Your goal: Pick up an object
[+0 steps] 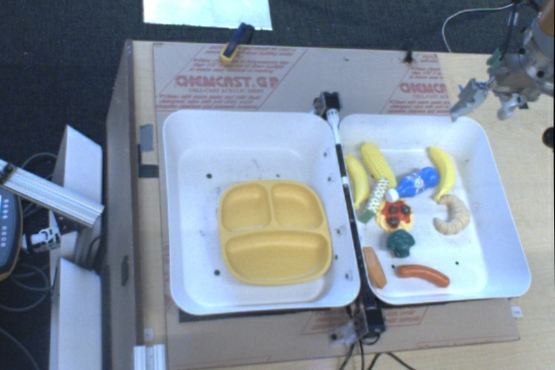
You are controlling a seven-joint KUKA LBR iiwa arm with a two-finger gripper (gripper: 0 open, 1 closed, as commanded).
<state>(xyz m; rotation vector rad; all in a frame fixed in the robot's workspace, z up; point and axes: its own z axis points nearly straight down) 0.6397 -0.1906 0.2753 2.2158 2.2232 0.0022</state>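
Where the counter (286,69) carries its load, two shallow white bins side by side: left bin (186,186), right bin (499,186).

Left bin contents, count one:
- One yellow divided plate (274,231), three compartments, lying flat near the bin's middle.

Right bin contents, count nine toy items:
- Three yellow bananas: one along the left wall (356,179), one just beside it (378,162), one further right (444,171).
- One blue bottle (417,182), lying on its side between the second and third bananas.
- One small patterned block (376,198), touching the second banana's lower end.
- One red and yellow piece (395,213), below the bottle.
- One green broccoli (400,243), just below that piece.
- One pale shrimp (452,215), curled, right of centre.
- Two sausages: one orange (375,267) near the left wall, one red (423,275) near the front wall.

Arm pose: reaching in from the right, wrist high at the upper right corner. Tool (490,98) hanging above the far right corner of the right bin, outside the cluster of items. Two fingers spread apart, nothing between them. All items at rest in the bin, well apart from the tool.
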